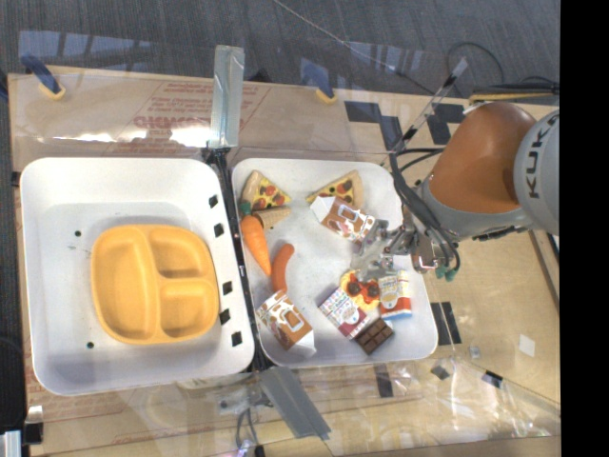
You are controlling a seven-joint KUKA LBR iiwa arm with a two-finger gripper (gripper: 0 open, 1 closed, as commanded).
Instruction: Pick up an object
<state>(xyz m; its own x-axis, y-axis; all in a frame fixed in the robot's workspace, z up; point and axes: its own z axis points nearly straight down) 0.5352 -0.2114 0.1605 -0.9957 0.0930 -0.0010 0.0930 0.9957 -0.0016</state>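
Below you, two white bins (38,255) sit on the bench; the arm (481,165) reaches over the right one. Its gripper (385,246) hangs above small packets (376,298), nothing lifted yet, so you have the picking left

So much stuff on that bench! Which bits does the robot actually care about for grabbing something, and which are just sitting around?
Part of the job:
- gripper, over the right bin
- things it might grab there: carrot, sausage, two pizza slices, small cartons, chocolate bar

Just lying about:
- yellow divided tray in the left bin
- cables beside the arm
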